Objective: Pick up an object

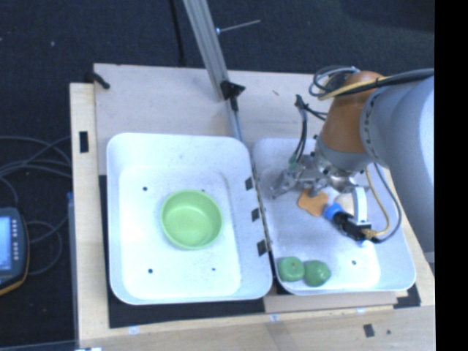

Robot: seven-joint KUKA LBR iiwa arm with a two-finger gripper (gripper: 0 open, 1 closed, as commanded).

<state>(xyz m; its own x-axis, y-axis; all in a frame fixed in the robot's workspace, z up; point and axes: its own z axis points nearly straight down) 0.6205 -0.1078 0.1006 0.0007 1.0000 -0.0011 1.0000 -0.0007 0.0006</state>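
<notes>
My gripper [282, 183] hangs low over the upper left part of the right bin [365, 269], close to the wall it shares with the left bin. A small orange piece [311, 205] lies just right of the gripper, partly hidden under the wrist. Two green round objects [291, 269] [317, 273] sit side by side at the right bin's front left corner, well clear of the gripper. Nothing can be seen held in the gripper.
A light green bowl [191, 219] stands upright in the middle of the left bin [128, 196]. A slanted metal post [208, 42] rises behind the bins. The grey arm with its orange band covers the right bin's far right side.
</notes>
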